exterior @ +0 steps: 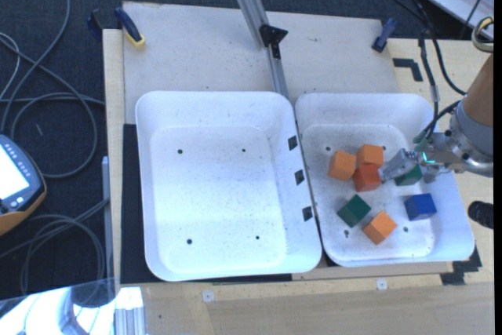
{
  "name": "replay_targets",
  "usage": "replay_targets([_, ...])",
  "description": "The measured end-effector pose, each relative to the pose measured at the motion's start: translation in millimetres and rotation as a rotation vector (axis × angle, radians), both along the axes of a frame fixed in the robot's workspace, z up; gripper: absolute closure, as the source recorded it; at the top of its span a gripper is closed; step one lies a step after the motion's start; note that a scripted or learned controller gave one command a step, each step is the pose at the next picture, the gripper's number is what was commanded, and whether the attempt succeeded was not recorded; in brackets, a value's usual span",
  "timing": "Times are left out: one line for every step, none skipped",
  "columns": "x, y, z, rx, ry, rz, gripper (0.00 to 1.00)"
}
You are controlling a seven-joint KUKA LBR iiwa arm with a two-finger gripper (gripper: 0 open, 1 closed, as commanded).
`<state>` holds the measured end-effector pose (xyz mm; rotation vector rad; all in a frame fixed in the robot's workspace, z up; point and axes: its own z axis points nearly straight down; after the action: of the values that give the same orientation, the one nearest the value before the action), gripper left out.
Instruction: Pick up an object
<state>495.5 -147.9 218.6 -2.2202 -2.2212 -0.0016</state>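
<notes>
1. The arm (478,118) enters from the right of the camera view and sits low over the right bin (314,110). The gripper (396,166) is at the right edge of a cluster of blocks.

2. Claw state: it cannot be told from this view whether the claw is apart or together. No block can be confirmed as held.

3. The candidates for picking all lie in the right bin. An orange block (342,165), a second orange block (371,155) and a red-orange block (366,179) are packed against one another at the centre. The gripper tip touches, or is just beside, the red-orange one.

4. A dark green block (354,210) and a third orange block (380,227) sit close together nearer the front wall. A blue block (420,206) lies apart to the right. A green object (408,177) lies partly under the gripper, its shape unclear.

5. The left bin (157,114) is not involved at this moment.

6. Risk, crowding: the three central blocks touch, so a closing claw may land on a neighbour's top, or push the cluster sideways instead of bracketing one block.

7. Risk, corner grip: the blocks sit rotated relative to the claw, so a grasp across corners is likely to slip on lifting.

8. Risk, obstruction: the green object beneath the gripper may block one side from descending fully.

9. Judgement: the pick is not yet secured.
</notes>
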Motion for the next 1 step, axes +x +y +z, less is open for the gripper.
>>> replay_targets([0.0, -0.1, 0.0, 0.000, 0.000, 0.000, 0.00])
